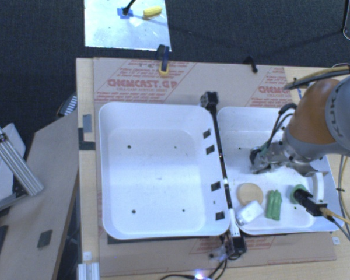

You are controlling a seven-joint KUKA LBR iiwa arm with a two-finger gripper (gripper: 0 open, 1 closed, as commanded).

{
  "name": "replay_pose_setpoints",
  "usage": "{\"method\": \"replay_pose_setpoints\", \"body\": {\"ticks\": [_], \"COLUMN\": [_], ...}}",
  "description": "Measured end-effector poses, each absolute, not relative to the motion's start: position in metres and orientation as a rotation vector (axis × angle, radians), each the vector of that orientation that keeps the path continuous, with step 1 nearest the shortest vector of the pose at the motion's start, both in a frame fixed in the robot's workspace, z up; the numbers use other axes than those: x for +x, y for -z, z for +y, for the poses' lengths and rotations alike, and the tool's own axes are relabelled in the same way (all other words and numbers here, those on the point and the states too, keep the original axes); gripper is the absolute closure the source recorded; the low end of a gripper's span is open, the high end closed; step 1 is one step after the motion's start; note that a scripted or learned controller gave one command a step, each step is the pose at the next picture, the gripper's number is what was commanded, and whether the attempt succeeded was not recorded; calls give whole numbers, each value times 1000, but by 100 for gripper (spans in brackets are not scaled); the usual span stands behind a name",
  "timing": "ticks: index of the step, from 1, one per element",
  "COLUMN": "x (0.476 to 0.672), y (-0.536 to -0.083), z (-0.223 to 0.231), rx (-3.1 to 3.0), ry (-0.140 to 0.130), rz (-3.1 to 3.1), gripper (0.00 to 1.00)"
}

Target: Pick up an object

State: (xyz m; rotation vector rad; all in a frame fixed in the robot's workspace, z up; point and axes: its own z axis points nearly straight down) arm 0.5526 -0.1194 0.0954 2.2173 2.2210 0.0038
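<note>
Watch for an empty grab. The gripper (261, 159) sits low over bare floor in the right bin (245, 121), and closing there would probably catch nothing. The things you could take all lie nearer the front rim. A tan disc (250, 192) lies just beside a white block (249, 212), with a green piece (273, 205) close by. They are so crowded that a descent could nudge one into another or pin it against the wall. The disc also looks flat enough to slip out of a pinch.

The arm (315, 121) reaches in from the right with its wrist bent down into the bin. The gripper points at the floor, apart from the disc. You cannot tell here whether it is spread or closed, and nothing visible sits in it.
</note>
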Motion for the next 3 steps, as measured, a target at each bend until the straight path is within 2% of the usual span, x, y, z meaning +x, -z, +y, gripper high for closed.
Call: {"method": "replay_pose_setpoints", "body": {"ticks": [1, 2, 3], "x": [537, 543, 645], "y": [-188, -184, -243], "z": [-53, 40, 36], "rx": [2211, 2207, 2207], "ry": [-5, -5, -14], "rz": [2229, 2237, 2222], "gripper": [100, 100, 100]}}
